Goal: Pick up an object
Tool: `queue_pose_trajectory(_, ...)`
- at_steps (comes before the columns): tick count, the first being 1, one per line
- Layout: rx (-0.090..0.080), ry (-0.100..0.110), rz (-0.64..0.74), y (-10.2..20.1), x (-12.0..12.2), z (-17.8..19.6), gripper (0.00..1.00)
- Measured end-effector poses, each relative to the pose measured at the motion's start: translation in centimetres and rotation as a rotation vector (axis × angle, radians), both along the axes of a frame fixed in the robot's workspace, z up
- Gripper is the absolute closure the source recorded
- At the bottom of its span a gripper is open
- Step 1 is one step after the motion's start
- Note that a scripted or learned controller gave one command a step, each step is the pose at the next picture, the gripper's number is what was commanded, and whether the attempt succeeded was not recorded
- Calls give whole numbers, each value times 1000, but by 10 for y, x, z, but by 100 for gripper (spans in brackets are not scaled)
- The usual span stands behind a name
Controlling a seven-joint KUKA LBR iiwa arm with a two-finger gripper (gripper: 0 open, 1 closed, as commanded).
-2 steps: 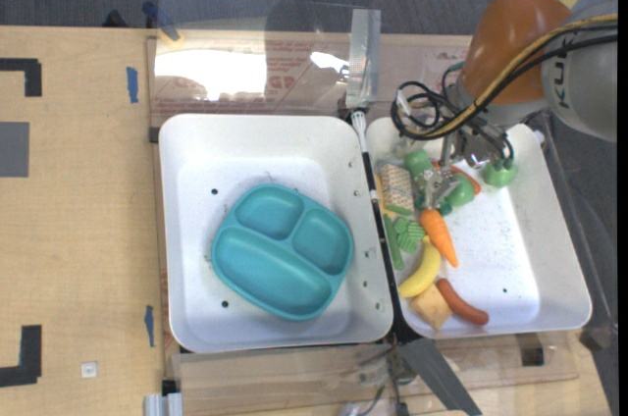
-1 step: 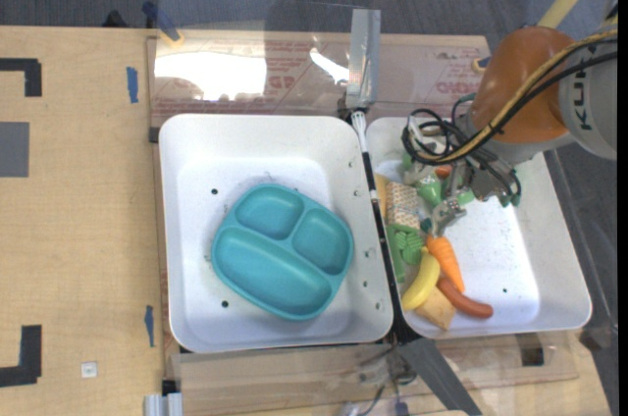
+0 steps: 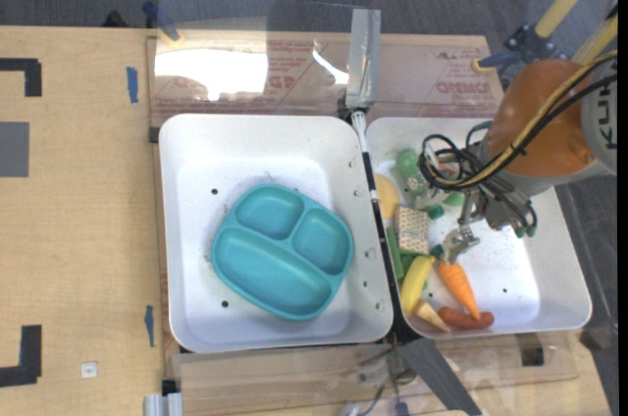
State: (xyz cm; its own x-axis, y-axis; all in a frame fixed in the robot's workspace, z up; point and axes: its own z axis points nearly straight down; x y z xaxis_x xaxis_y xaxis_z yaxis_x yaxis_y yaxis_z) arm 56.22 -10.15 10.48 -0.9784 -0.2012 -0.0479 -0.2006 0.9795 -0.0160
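In the right bin (image 3: 549, 291) lie several toy foods, crowded along its left side. An orange carrot (image 3: 459, 285) points toward the front, beside a yellow banana (image 3: 416, 279). A red sausage-like piece (image 3: 465, 317) lies at the front wall. Further back are a tan checkered cracker (image 3: 413, 228), a yellow piece (image 3: 389, 198) and a green piece (image 3: 410, 167). My gripper (image 3: 459, 239) hangs low over the bin, just behind the carrot's top end and right of the cracker. Nothing shows in its grasp.
The left bin (image 3: 186, 159) holds a teal divided plate (image 3: 283, 250). The arm's orange band (image 3: 535, 125) and looped black cables (image 3: 446, 159) hang over the right bin's back half. The right half of the right bin's floor is bare white. A clear panel (image 3: 255, 41) stands behind the bins.
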Motion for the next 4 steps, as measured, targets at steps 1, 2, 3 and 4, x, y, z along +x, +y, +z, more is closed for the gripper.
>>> queue_pose_trajectory(1, 6, 35, -44, -1, 64, -6, 0)
queue_pose_trajectory(2, 12, 34, -197, 9, 1, -15, 0)
queue_pose_trajectory(3, 9, 40, -207, -33, -50, 3, 0)
queue_pose_trajectory(4, 16, 31, -334, -29, -77, -15, 0)
